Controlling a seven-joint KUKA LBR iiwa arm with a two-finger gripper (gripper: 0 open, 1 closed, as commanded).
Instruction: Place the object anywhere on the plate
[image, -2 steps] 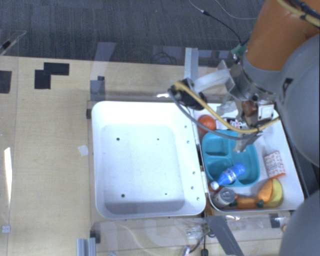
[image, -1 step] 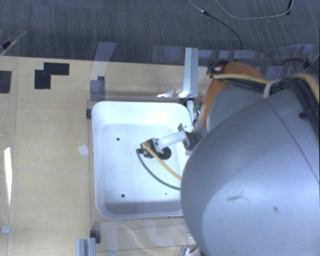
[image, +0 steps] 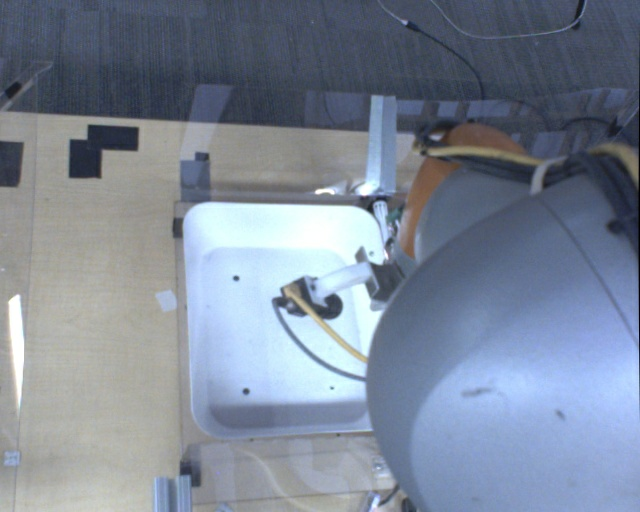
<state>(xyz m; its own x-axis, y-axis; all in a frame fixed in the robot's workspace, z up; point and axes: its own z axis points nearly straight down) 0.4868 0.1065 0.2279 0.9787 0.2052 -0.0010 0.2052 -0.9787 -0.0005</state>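
The left white bin (image: 215, 330) lies in the middle of the camera view, its floor bare apart from a few small dark dots. My arm's large grey body (image: 510, 360) fills the right side and hides the other bin. The orange band (image: 440, 175) sits at its upper edge. My gripper (image: 378, 278) hangs over the bin's right part, mostly covered by the arm.
The wooden bench (image: 90, 300) stretches left of the bin, with black marks (image: 100, 148) at its back. A metal post (image: 382, 145) stands behind the bin's far rim. A thin cable (image: 480, 30) runs across the dark floor at the top.
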